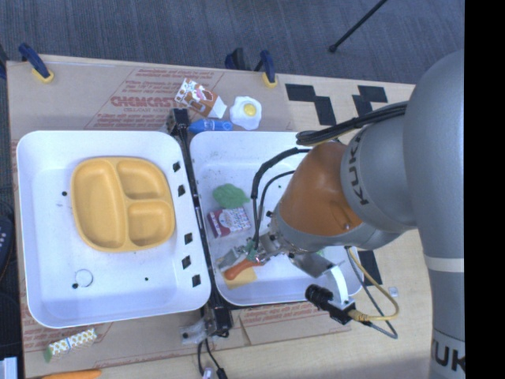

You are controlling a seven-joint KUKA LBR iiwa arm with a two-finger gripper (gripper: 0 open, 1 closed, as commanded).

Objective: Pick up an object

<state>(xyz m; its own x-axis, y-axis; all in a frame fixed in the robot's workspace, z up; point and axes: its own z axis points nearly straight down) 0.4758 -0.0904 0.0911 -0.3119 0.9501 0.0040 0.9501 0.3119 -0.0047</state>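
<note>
We're low over the right-hand shallow white bin [207,212], the gripper [254,251] down among a small orange carrot-shaped toy [239,271], a red-and-white packet [230,222] and a green leafy piece [230,195]. How its hand stands, we cannot tell. Nothing looks lifted yet, so the pick is still ahead. The yellow divided plastic tray [122,202] sits in the left bin [39,212].

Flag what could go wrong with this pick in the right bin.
1. The gripper is low over a tight cluster: an orange carrot-shaped toy, a clear plastic wrapper and a red-and-white packet. It may catch two things, or none.
2. The carrot toy lies near the right white bin's front wall, so it could get pushed against the wall rather than lifted.
3. The orange-banded wrist hides the grasp, so success is hard to confirm.
</note>
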